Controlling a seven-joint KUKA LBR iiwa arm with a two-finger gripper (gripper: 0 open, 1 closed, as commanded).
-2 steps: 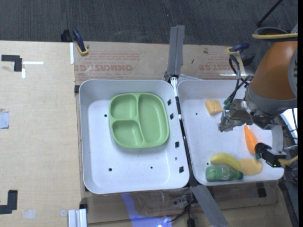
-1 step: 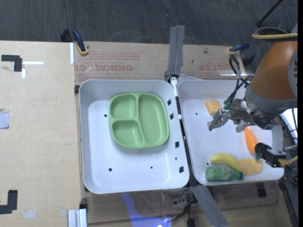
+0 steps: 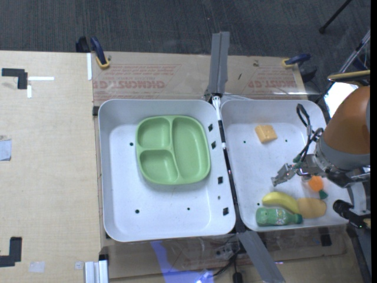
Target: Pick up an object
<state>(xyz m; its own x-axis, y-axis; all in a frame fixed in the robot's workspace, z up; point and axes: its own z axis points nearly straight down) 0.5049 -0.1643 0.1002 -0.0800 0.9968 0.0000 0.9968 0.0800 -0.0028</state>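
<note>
Camera view: the grey arm with its orange band is reaching in from the right of the frame, and its gripper (image 3: 287, 173) is hanging low over the right bin (image 3: 247, 128), in the lower right of the picture. Whether the jaws are apart or together, I cannot tell from this angle; nothing is showing between them.

Just below the gripper a yellow banana (image 3: 280, 201) is lying along the bin's lower edge, touching a green bottle (image 3: 278, 217) on its side beneath it. A tan potato-like lump (image 3: 311, 207) is sitting just right of the banana, and a small orange piece (image 3: 316, 183) is resting above that, close under the wrist. A yellow sponge-like block (image 3: 265, 133) is lying well apart in the bin's upper part. In the left bin (image 3: 118, 205) a green divided plate (image 3: 173, 150) is sitting alone.

The banana looks the likeliest target. It is probably a light toy with a smooth, curved skin, so it could slip; gripping across its middle seems safest. The crowding neighbours could get nudged.
</note>
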